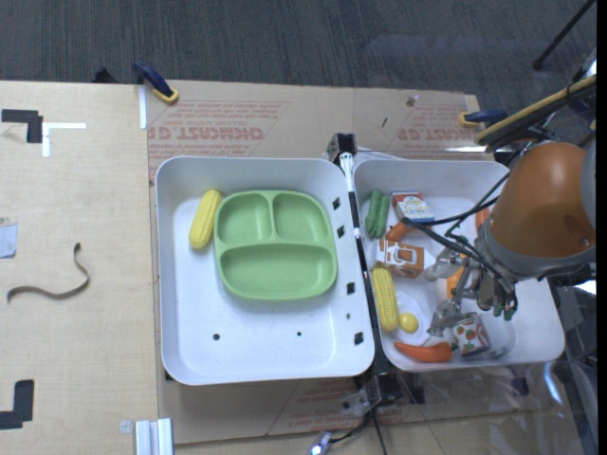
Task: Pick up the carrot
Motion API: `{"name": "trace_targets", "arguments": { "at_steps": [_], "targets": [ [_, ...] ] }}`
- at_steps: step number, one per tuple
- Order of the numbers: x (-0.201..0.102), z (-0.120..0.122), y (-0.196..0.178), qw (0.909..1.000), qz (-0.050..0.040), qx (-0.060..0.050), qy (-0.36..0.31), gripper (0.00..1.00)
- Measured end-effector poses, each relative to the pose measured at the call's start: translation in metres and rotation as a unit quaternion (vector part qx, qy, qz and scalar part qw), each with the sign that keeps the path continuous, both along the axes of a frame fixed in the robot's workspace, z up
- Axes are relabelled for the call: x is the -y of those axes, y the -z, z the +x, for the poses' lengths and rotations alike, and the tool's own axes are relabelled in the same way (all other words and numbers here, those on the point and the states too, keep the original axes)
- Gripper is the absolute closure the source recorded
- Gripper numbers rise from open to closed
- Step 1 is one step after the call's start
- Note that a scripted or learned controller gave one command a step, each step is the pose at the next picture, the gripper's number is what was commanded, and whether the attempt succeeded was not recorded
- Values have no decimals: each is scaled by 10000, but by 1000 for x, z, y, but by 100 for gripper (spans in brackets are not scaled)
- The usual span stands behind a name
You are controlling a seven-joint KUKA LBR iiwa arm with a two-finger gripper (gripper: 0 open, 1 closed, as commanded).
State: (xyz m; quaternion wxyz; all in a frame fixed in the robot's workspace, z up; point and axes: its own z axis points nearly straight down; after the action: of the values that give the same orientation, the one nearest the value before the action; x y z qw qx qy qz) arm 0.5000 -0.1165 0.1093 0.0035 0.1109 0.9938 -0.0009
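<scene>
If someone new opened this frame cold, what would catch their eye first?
Likely the green divided plate in the left bin, with a yellow corn cob beside it. Next, the arm's orange band over the crowded right bin, its end effector low among toy foods, near the carrot at the front edge.

Red lettering runs along the cardboard sheet just above the left bin, printed mirrored and not clearly readable. The same red print sits above the right bin. Small cartons there carry labels too blurred to read.
</scene>
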Motion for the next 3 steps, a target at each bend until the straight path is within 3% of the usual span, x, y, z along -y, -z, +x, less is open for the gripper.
{"name": "trace_targets", "arguments": {
  "at_steps": [1, 2, 3],
  "targets": [
    [4, 48, 17, 9898, 11, -13, 1424, 0],
    [4, 49, 7, 9900, 2, 7, 1410, 100],
    [3, -12, 18, 9984, 14, -32, 563, 100]
  ]
}}
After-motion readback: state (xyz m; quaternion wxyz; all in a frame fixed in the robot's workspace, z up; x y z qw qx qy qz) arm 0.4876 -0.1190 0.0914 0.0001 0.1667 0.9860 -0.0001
